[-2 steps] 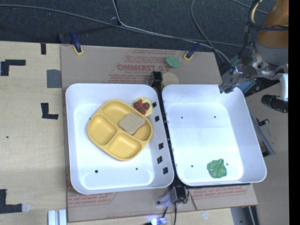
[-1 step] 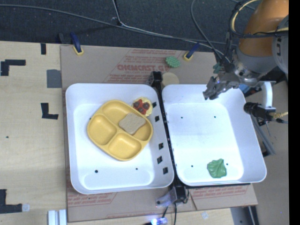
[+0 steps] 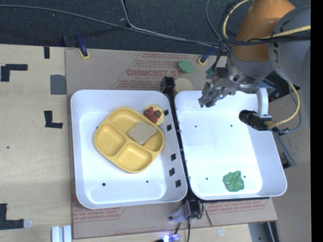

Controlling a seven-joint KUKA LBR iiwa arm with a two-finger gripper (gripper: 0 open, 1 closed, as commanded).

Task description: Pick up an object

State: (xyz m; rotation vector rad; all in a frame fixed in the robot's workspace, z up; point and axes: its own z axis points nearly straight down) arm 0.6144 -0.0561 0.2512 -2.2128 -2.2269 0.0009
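**Two bins, a handful of stuff, arm hanging over the right one**

Quick count: two white bins sitting side by side, the left bin (image 3: 83, 150) and the right bin (image 3: 262, 160). The left one is holding one yellow divided tray (image 3: 113, 137), with one tan square piece (image 3: 142, 132) lying in it and one small reddish item (image 3: 153, 114) sitting at its far right corner. The right bin is carrying just one thing, a green leafy piece (image 3: 233, 180), crinkly and flattish, lying near its front right corner. One more little green bit (image 3: 185, 66) is sitting on the cardboard beyond the bins.

The gripper (image 3: 208, 101) is hovering over the far left part of the right bin, well apart from the leafy piece. Can't tell whether it's spread or pinched.
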